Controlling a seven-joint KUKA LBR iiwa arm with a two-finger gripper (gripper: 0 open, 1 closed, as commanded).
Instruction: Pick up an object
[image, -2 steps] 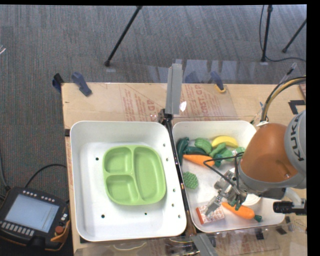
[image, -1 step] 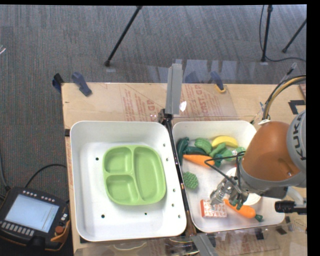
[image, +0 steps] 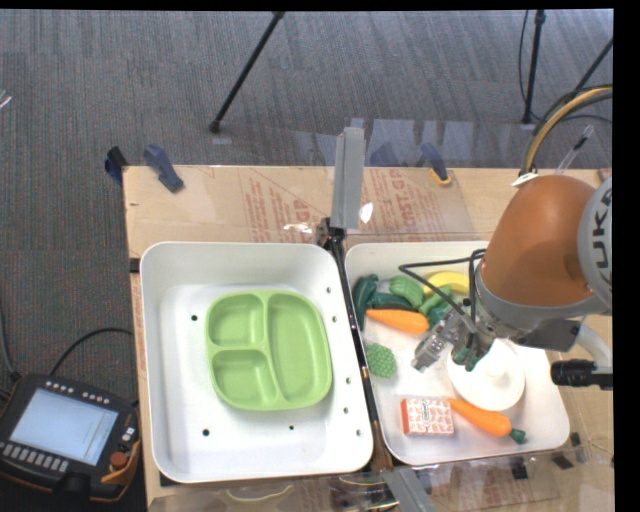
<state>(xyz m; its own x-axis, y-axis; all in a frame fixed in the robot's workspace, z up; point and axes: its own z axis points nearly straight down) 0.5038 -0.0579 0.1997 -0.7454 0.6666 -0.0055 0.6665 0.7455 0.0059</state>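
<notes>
- The gripper (image: 452, 347) hangs low over the right bin (image: 556, 425), just beside the white dish (image: 490, 381) that sits near the bin's middle.
- Whether it is spread or pressed together cannot be told; the metal parts blur into one another from this angle, and nothing is seen pinched between them.
- Candidates for picking all lie around the white dish: an orange carrot (image: 398, 320) just beyond the gripper toward the divider, a small green knobbly piece (image: 380, 359) below that carrot, and green vegetables (image: 385, 291) with something yellow (image: 449, 283) at the bin's far side.
- On the near side of the dish lie a second carrot (image: 485, 418) and a small red-and-white box (image: 427, 416), touching or nearly so.
- The left bin (image: 165, 300) carries a green divided plate (image: 268, 349), well apart from the dish.
- Judged from this, the task looks to be at the reaching stage: the arm is down among the objects, but no grasp is evident and the lift remains to be done.
</notes>
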